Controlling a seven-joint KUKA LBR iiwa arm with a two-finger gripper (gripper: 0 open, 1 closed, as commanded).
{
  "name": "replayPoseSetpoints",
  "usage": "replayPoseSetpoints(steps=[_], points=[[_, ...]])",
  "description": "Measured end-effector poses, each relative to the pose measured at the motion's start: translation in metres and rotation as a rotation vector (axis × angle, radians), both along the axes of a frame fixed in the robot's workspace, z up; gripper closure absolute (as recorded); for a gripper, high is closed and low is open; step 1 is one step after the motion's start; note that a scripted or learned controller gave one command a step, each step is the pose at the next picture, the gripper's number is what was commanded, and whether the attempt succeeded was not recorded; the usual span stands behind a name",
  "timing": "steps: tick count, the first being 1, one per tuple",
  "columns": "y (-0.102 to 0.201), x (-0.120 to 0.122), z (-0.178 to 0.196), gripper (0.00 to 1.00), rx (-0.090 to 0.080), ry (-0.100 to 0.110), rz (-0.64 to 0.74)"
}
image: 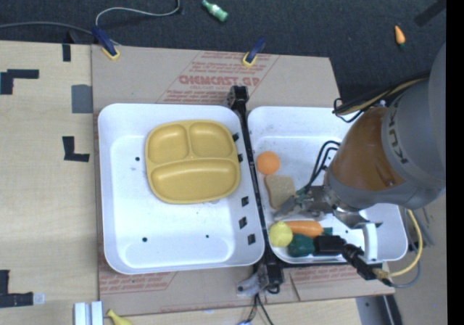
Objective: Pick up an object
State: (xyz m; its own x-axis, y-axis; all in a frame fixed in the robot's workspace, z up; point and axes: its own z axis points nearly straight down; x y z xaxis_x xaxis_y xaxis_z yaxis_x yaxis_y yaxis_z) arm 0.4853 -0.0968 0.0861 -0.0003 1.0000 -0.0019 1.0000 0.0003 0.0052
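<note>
Camera view: gripper (299, 199) hangs low in the right bin (290, 119), just above the tan block (278, 187); its grip cannot be told. Carrot (307, 228), lemon (280, 233) and green piece (301, 245) crowd close, so a descent may nudge neighbours or catch nothing.

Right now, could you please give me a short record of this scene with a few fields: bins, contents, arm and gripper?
left bin: holds a yellow divided plate
right bin: orange ball, tan block, yellow ball, carrot, green toy
arm: reaches in from the right, over the right bin
gripper: low over the tan block, not seen holding anything
</note>
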Motion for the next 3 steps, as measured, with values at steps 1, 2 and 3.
replayPoseSetpoints(steps=[1, 2, 3], points=[[-0.003, 0.055, 0.0, 0.0, 0.001, 0.002, 0.001], [0.001, 0.1, 0.0, 0.0, 0.001, 0.002, 0.001], [0.001, 0.1, 0.01, 1.0, 0.001, 0.002, 0.002]])
